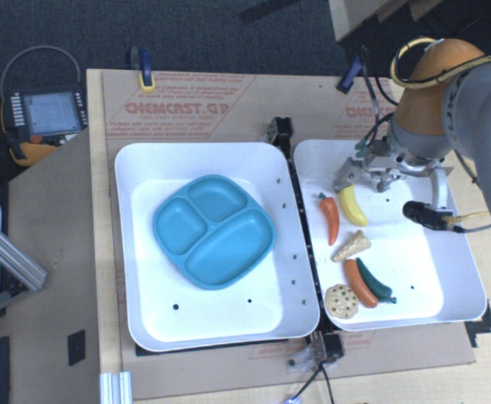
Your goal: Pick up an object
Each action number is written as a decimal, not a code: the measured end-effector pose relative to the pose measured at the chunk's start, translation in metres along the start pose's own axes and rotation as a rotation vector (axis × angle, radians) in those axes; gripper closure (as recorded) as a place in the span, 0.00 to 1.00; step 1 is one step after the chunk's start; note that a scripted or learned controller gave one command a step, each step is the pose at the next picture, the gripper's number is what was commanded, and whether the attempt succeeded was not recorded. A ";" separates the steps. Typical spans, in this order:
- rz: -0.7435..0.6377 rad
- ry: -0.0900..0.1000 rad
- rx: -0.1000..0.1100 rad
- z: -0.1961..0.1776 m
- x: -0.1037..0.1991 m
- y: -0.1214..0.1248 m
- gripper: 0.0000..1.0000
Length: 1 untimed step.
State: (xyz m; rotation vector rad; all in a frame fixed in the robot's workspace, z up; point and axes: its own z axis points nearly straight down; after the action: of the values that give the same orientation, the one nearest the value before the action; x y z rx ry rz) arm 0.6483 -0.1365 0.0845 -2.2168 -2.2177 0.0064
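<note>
My gripper (365,180) hangs over the back of the right bin (447,301), just above the far end of a yellow toy banana (353,207). It is open, and nothing sits between its fingers. Left of the banana lies a red chili (331,219). In front of them lie a tan bread piece (351,245), an orange sausage (360,283) with a green pepper (376,281) against it, and a round cookie (341,301) at the bin's front left corner.
The left bin (144,310) holds a blue divided plate (214,230) in its middle. The grey arm (447,99) comes in from the right, over the right bin's back edge. A black divider (300,225) runs between the two bins.
</note>
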 end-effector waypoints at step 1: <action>0.000 -0.001 -0.007 -0.014 0.000 0.002 1.00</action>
State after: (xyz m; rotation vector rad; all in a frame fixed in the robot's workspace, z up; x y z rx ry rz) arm 0.6501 -0.1367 0.0986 -2.2216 -2.2218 -0.0002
